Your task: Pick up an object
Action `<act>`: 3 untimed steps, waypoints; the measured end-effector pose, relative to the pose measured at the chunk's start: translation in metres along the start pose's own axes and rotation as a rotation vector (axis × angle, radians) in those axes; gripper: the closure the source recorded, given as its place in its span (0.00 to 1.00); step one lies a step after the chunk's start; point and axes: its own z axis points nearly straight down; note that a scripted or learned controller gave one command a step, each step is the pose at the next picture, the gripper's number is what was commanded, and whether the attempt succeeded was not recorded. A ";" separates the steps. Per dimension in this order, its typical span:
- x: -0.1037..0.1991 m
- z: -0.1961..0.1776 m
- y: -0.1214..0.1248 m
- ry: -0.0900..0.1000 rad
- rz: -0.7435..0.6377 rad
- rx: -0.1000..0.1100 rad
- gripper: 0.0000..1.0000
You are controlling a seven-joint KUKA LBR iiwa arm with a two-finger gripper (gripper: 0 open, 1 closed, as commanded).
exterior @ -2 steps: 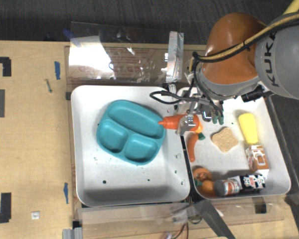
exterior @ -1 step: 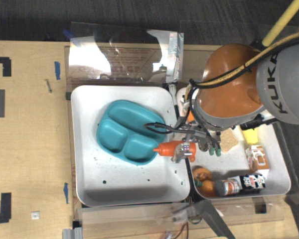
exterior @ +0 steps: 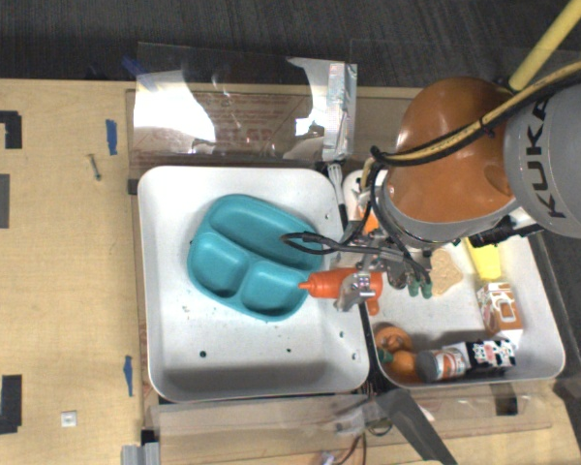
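Overhead, the grey arm point(exterior: 562, 153) with its orange band is reaching in from the right and hanging over the shared rim where the two white bins are meeting. The gripper point(exterior: 360, 289) is sitting low at that rim, just beside the right wall of the left bin point(exterior: 174, 187). Whether it is open or closed cannot be told, since the wrist is hiding its tips.

The orange object point(exterior: 327, 283) is lying in the left bin, pressed up near that right wall, with its right end touching or running under the gripper's metal part. It is looking slim and tapered, bright orange, lying roughly level across the view. Its left end is resting against the edge of a teal divided tray point(exterior: 242, 250), so room is being squeezed on both sides. A thin black loop point(exterior: 310, 242) is lying over the tray's right rim just above it. Open floor is showing along the front and left of the left bin.

The right bin point(exterior: 547, 342) is holding a yellow block point(exterior: 484, 258), a small carton point(exterior: 501, 308), a can point(exterior: 445, 363) and a round orange fruit point(exterior: 397, 342), crowded along its front.
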 end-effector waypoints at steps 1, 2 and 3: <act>-0.002 -0.011 0.001 -0.007 -0.002 -0.001 1.00; -0.016 -0.001 0.020 0.004 -0.092 0.001 1.00; -0.066 0.011 0.038 0.005 -0.152 0.000 1.00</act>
